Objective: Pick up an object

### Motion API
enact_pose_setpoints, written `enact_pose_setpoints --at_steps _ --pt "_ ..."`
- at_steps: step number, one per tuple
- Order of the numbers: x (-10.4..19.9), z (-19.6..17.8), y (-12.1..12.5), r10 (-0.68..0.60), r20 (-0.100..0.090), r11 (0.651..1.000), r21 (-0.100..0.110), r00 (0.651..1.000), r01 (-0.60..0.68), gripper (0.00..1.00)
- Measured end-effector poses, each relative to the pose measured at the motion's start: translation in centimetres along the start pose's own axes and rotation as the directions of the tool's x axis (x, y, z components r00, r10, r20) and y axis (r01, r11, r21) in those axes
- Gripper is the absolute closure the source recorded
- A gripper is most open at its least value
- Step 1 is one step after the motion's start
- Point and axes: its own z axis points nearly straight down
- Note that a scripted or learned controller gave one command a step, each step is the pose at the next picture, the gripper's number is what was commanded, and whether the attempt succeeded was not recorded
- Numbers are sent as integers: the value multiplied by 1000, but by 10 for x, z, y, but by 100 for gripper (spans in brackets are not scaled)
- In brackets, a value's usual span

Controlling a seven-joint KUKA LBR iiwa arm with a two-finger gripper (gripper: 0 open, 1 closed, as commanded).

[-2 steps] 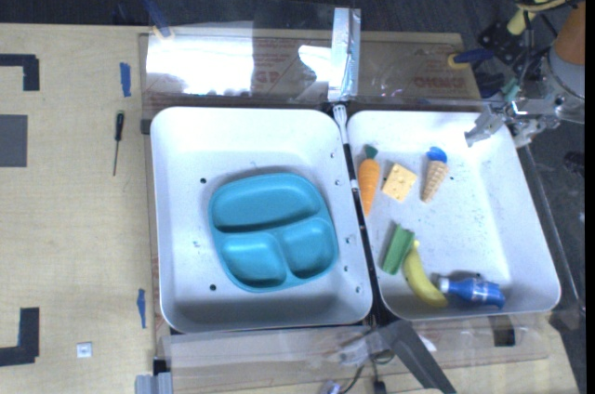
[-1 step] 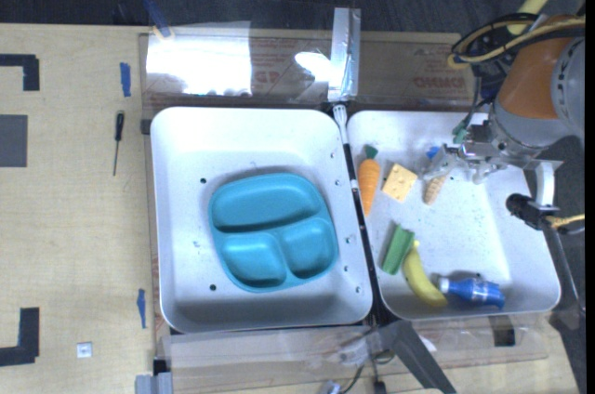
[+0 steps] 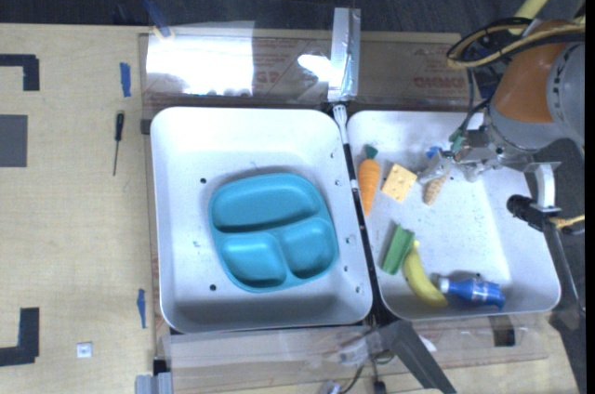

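Observation:
My gripper hangs over the upper part of the right bin, reaching in from the right. Just below and left of its tip lies a small tan piece, very close to it. A yellow cheese wedge sits further left, and an orange carrot lies along the bin's left wall. Lower down are a green pod-like piece, a yellow banana and a blue bottle. Nothing is visibly held.
The left bin holds a blue divided plate. A clear plastic sheet and a metal bracket stand behind the bins. A pen lies on the wooden bench at the left.

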Motion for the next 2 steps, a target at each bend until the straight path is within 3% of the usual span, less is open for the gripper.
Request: enact_pose_setpoints --at_steps 1,2 --pt "0 -10 2 0 2 1000 -6 1000 0 100" --pt "33 -151 -54 -71 3 997 -6 997 71 100"
